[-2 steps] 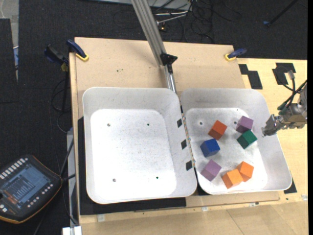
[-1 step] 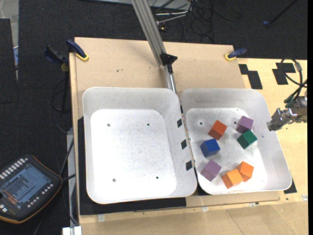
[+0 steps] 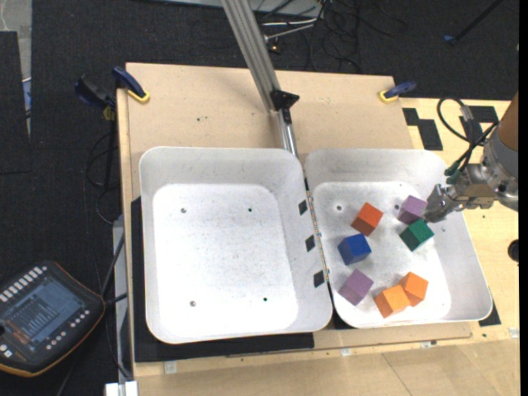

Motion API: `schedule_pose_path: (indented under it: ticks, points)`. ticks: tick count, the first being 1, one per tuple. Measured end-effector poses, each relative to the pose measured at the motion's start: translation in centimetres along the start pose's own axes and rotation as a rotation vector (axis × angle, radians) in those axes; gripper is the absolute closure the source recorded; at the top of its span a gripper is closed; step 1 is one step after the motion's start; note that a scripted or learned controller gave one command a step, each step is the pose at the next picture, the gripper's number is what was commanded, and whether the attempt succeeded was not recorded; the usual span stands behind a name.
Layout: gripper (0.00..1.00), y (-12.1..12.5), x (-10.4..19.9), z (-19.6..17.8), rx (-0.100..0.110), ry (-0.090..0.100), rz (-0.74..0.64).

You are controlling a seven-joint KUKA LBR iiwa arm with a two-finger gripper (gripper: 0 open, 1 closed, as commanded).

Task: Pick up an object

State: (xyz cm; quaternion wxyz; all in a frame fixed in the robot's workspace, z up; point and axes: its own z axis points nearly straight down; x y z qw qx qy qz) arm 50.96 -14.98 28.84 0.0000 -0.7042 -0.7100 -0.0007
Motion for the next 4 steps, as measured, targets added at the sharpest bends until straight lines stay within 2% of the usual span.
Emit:
schedule_pose_path:
  ticks: [1, 2, 4]
  points:
    - [1.0, 0.6, 6.4, 0.6, 0.0, 0.001, -0.001]
    - [1.0, 1.3, 10.7, 2.0, 0.003, 0.0, 0.001]
    - [1.0, 0.9, 20.5, 3.4, 0.002, 0.0, 0.0]
